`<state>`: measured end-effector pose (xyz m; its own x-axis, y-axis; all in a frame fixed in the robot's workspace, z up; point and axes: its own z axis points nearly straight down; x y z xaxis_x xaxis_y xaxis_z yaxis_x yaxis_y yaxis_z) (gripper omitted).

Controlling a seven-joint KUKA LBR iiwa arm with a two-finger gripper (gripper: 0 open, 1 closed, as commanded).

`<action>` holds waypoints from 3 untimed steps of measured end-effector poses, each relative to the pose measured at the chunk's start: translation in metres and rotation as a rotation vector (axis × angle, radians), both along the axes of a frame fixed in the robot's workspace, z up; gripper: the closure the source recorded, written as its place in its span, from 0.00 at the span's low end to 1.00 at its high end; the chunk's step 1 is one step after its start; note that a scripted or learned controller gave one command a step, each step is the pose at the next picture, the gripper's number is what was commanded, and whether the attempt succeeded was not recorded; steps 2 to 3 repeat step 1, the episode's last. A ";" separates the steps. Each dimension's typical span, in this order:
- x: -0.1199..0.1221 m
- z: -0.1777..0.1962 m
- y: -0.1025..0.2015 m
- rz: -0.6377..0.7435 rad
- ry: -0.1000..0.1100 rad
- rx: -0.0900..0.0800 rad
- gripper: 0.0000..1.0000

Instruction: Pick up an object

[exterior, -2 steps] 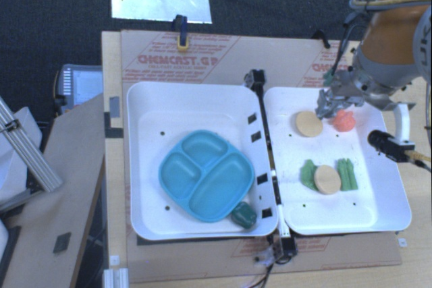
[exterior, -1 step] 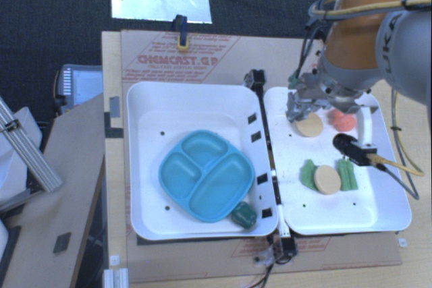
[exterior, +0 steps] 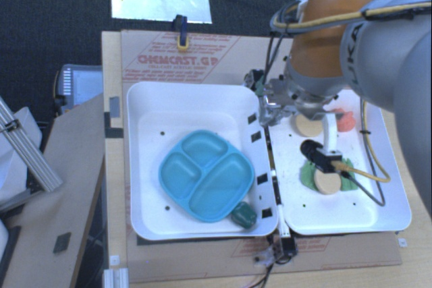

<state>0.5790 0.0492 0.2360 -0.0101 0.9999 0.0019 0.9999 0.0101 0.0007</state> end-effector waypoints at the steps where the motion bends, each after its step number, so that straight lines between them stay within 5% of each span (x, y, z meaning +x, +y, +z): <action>1: 0.012 -0.001 0.051 0.000 -0.002 0.000 1.00; 3: 0.012 -0.001 0.051 0.000 -0.002 0.000 1.00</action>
